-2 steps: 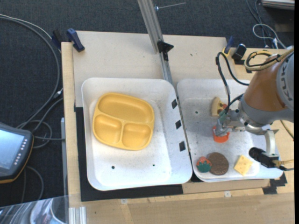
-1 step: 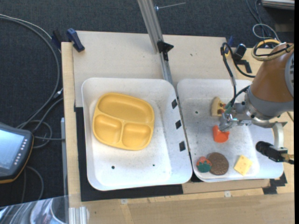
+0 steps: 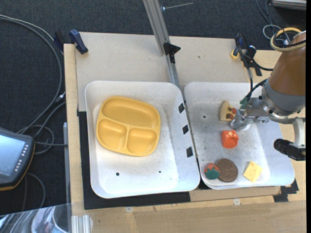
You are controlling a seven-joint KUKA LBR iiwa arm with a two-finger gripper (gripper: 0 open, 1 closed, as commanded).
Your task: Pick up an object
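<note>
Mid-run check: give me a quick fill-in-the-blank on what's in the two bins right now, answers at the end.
1. The yellow divided plate lies in the ____ bin.
2. The claw hovers just above the ____ cup.
3. The brown cookie touches the small red and ____ toy.
4. The yellow cheese wedge sits near the right bin's ____ edge.

Missing words: left; orange; green; front

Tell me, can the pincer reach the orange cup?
Probably yes. The pincer hangs right above the orange cup in the right bin, with nothing lying between them.
</note>
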